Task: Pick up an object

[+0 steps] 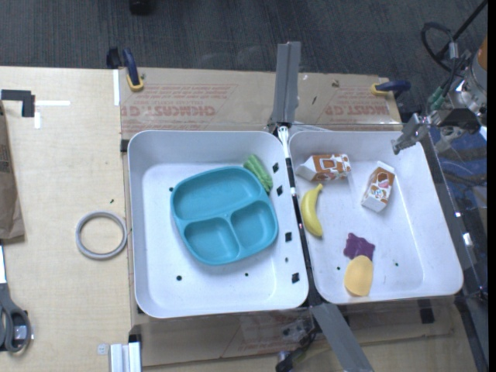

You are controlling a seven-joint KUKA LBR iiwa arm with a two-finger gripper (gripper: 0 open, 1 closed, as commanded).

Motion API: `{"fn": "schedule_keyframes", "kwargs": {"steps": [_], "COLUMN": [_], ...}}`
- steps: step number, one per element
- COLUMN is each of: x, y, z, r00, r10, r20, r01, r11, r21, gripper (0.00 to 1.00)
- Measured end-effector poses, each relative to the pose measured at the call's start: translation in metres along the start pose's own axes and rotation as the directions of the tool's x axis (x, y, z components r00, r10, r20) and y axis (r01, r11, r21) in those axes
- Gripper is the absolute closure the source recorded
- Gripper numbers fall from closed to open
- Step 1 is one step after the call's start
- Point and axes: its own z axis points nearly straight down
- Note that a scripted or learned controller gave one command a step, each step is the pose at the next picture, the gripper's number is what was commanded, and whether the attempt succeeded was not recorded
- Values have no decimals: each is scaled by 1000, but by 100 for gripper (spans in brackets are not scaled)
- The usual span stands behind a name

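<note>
The right bin (434, 231) holds a yellow banana (312, 210), two small brown-and-white cartons (329, 167) (379, 187), a purple piece (359, 246) and a pale yellow rounded object (359, 276). In the left bin (147, 231) lies a blue divided plate (225, 214), with a green object (260, 173) at its far right edge. My gripper (409, 136) hangs over the far right corner of the right bin, well apart from every object. It is small and dark against the arm's cables.
A grey post (287, 84) rises between the bins at the back. On the bench to the left lie a tape ring (101, 234) and scissors (12, 328). Clamps (133, 76) (390, 88) sit along the back edge.
</note>
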Motion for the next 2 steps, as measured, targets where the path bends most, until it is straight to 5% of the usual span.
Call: {"fn": "schedule_keyframes", "kwargs": {"steps": [1,2], "x": [0,-21], "y": [-20,40], "z": [154,100], "r00": [982,985], "r10": [190,172], "r20": [-1,0], "r01": [-190,-172], "r11": [982,985], "r21": [2,-1], "gripper": [0,0]}}
